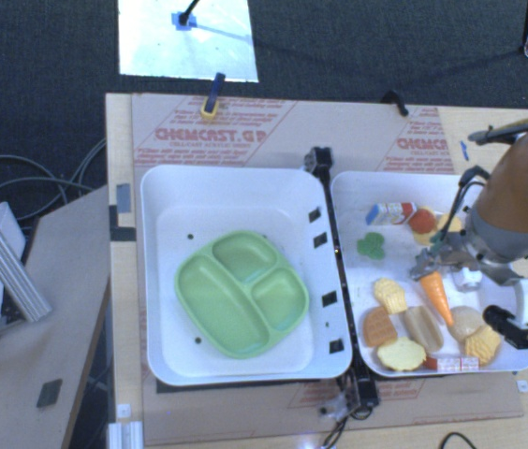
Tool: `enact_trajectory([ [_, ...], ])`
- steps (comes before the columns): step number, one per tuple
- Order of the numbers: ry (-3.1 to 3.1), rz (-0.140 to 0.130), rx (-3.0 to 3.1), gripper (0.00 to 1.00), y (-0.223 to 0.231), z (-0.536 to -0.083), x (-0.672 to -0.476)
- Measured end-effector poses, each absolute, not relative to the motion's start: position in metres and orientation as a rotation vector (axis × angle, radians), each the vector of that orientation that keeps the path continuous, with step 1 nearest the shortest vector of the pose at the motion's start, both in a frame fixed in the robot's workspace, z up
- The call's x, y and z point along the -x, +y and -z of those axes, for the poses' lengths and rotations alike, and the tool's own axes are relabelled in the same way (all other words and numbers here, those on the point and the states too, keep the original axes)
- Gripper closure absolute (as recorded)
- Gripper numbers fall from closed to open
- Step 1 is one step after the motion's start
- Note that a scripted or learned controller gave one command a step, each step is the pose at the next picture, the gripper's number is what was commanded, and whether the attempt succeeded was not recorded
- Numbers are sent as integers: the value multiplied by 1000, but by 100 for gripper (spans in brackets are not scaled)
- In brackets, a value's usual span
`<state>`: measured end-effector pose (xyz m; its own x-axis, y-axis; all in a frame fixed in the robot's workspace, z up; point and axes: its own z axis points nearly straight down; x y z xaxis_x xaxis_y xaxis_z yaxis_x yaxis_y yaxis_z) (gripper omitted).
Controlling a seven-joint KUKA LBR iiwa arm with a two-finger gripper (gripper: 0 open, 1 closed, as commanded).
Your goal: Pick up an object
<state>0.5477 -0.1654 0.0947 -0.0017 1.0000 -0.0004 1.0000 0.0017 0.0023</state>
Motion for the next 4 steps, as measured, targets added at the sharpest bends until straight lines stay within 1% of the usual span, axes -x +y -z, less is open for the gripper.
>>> enact_trajectory([
  [1,2224,-1,-2217,100,-167,-136,-549],
  [2,2224,-2,-2216,100,-176,-192,-551],
  [3,2224,-3,-2213,100,-176,-226,-552],
  [4,2229,-5,-2210,100,-121,-222,-581],
])
